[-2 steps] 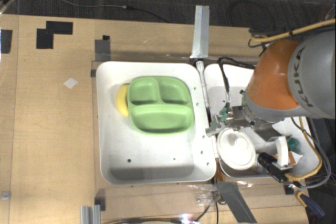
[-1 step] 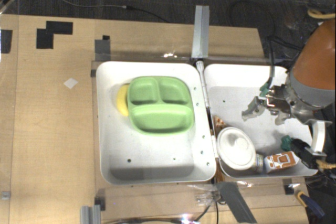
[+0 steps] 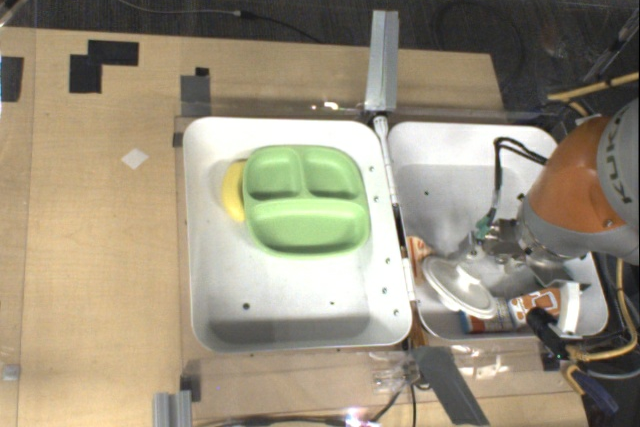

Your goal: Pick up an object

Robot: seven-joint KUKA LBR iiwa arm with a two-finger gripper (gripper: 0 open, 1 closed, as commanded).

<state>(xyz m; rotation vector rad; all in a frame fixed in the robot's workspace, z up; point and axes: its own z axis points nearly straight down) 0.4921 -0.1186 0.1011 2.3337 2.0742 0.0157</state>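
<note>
Green plastic marks the left bin (image 3: 200, 245): a three-part tray (image 3: 304, 198) lies upside-up near its far side, and a yellow piece (image 3: 232, 192) peeks out from under the tray's left edge, touching it. The right bin (image 3: 440, 165) holds the arm (image 3: 585, 190), which reaches in from the right and hangs low over the near half. The gripper (image 3: 492, 250) sits just below the wrist, but cables and the wrist body cover it, so whether it is spread or pinched cannot be told. Just beside it, toward the near left corner, lies a silvery lid-like dish (image 3: 458, 287), tilted, and an orange-and-white packet (image 3: 535, 303) rests near the front wall.

The dish looks like the likely target, and it is a poor one: thin, shiny and slanted, so the gripper could slide off its rim or push it against the bin wall rather than grip it. The packet lies close enough to be knocked or caught along with it. Crowding at the corner also risks the arm scraping the wall.
</note>
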